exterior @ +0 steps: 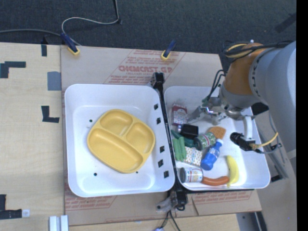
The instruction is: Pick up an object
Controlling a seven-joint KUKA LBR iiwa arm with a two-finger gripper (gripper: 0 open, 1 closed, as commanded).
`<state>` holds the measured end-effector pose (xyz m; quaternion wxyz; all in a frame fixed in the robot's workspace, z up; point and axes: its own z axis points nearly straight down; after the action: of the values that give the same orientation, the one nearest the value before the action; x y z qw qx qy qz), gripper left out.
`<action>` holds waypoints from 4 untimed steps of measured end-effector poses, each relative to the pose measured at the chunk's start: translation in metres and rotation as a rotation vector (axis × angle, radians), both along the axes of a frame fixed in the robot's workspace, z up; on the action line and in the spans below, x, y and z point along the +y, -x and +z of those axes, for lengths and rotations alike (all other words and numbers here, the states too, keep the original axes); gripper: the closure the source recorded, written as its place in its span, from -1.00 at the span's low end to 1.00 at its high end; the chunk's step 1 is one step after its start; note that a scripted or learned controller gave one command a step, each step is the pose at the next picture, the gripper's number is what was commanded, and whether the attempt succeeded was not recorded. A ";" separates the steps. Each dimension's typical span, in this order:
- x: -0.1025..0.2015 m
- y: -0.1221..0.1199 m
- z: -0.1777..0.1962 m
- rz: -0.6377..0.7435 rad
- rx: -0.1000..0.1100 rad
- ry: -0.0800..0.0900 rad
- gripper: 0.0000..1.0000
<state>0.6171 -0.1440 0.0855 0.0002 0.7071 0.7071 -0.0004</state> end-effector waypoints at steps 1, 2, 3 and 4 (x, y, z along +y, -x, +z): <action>0.013 -0.002 0.000 0.001 -0.002 0.001 -1.00; 0.006 0.005 0.000 0.002 -0.003 0.001 -1.00; 0.009 0.030 0.001 0.001 -0.004 0.001 -1.00; 0.001 0.042 0.001 0.002 -0.005 0.001 -1.00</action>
<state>0.5752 -0.1426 0.0862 0.0025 0.7065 0.7077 0.0009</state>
